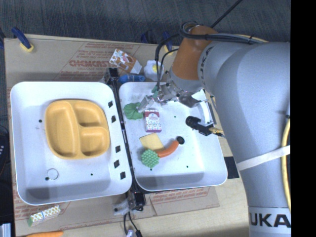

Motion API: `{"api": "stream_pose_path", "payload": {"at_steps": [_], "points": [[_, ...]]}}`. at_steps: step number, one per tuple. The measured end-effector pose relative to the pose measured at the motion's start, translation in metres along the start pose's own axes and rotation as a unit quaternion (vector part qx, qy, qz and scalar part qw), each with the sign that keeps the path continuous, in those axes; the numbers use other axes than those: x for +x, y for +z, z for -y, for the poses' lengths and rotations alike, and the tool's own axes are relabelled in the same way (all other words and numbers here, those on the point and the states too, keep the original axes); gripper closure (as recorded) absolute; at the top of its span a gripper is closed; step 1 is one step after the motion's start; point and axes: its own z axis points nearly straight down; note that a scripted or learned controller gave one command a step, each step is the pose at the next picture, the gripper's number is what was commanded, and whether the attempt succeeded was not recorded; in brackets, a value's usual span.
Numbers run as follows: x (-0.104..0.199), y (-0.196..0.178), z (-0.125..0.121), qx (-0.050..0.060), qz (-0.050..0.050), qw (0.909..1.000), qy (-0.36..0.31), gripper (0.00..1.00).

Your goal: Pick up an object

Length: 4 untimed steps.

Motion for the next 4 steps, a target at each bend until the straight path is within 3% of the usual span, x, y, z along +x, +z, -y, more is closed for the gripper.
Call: {"api": "stream_pose_path", "payload": {"at_steps": [1, 2, 3, 4], "points": [[0.036, 0.001, 0.048, 0.001, -0.001, 0.9973, -0.073, 0.00], [0.036, -0.010, 0.047, 0.002, -0.001, 0.9972, -0.075, 1.00], [0.036, -0.010, 0.047, 0.002, 0.000, 0.9972, -0.075, 0.00], [0.047, 0.001, 0.078, 0.002, -0.001, 0.9995, 0.032, 0.00]]}}
